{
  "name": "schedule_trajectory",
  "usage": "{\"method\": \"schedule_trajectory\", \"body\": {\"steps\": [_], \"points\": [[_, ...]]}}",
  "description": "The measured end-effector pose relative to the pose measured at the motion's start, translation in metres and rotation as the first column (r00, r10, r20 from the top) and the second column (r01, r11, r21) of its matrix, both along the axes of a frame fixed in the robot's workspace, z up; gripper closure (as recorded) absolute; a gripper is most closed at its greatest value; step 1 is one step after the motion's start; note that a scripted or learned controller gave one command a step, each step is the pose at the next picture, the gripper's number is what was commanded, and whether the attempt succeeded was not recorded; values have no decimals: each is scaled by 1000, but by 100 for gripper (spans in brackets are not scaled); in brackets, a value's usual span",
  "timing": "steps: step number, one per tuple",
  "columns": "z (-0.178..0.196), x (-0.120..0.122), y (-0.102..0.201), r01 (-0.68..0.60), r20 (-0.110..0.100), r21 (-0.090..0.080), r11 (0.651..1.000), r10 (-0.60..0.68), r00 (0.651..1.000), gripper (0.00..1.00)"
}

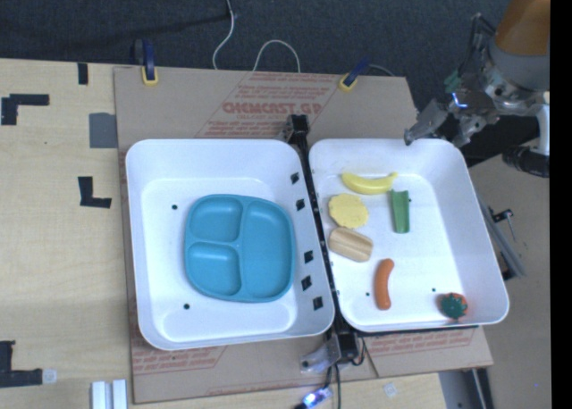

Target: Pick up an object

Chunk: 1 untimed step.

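Sausage beside bun

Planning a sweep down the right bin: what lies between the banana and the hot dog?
In the camera view, the yellow chip and the bread roll lie between the banana and the hot dog.

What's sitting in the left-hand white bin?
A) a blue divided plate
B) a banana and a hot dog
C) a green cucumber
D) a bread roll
A: the blue divided plate lies alone in the left bin, while the banana, cucumber, bread roll and hot dog all lie in the right bin.
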<state>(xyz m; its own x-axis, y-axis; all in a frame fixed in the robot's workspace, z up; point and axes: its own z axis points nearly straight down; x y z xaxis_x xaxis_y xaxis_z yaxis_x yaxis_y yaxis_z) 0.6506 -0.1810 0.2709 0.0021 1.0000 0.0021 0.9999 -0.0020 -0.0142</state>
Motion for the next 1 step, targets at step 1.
{"method": "schedule_trajectory", "body": {"steps": [1], "points": [[8,2,1,-4,13,-2,1000,4,1000,0]]}}
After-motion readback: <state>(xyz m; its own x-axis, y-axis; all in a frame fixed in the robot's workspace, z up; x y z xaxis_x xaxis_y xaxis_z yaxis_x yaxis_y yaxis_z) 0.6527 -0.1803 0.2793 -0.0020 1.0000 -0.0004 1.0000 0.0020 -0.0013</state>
